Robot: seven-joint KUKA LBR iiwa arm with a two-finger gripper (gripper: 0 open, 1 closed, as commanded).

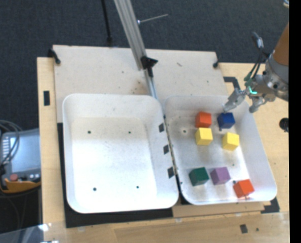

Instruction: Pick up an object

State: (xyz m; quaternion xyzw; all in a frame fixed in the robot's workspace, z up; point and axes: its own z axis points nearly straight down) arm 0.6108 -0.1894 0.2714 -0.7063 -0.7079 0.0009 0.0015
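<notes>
right bin (261, 151), blue cube (226, 119) square-on, axis unclear

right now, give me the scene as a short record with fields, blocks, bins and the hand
right bin: holds seven blocks
upper row: orange block, blue block
middle row: yellow block, second yellow block
lower row: green block, purple block, second orange block
left bin: white, dark specks on the floor
hand: over the right bin's upper right corner, above and right of the blue block, nothing seen between its fingers
arm: enters from the right
</notes>
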